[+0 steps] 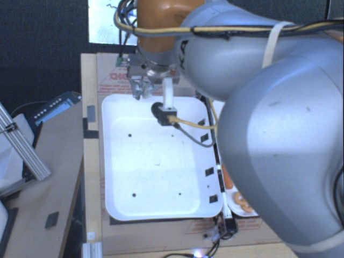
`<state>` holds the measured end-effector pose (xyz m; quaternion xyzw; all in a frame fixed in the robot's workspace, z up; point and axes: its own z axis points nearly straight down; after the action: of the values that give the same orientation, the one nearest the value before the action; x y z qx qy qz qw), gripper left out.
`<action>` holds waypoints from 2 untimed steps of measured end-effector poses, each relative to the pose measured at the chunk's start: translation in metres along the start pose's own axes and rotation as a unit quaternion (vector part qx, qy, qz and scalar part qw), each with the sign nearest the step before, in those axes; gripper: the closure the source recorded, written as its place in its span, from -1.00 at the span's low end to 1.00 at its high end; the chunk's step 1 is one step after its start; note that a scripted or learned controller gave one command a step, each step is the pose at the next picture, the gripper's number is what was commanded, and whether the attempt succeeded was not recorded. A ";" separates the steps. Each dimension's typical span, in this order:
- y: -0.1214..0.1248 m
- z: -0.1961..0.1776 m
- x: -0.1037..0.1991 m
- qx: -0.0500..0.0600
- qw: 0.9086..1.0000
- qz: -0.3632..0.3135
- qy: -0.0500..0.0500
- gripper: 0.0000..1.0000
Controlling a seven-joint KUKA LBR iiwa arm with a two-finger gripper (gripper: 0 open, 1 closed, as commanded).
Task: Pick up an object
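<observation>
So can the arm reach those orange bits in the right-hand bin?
Probably, though not at once. The gripper is over the far edge of the left bin, while the orange bits lie in the right bin, near its front. Nothing visible blocks them; the arm must swing over.

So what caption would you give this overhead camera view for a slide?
Grey arm's end effector poised over the far edge of the left white bin, orange objects showing in the right bin.
</observation>
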<state>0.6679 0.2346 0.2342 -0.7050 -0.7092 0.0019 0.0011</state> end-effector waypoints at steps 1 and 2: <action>-0.056 0.062 -0.035 0.002 1.000 0.003 -0.001 1.00; -0.057 -0.031 -0.014 -0.007 1.000 0.000 0.003 1.00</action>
<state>0.6111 0.2201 0.2657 -0.7050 -0.7092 -0.0050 -0.0018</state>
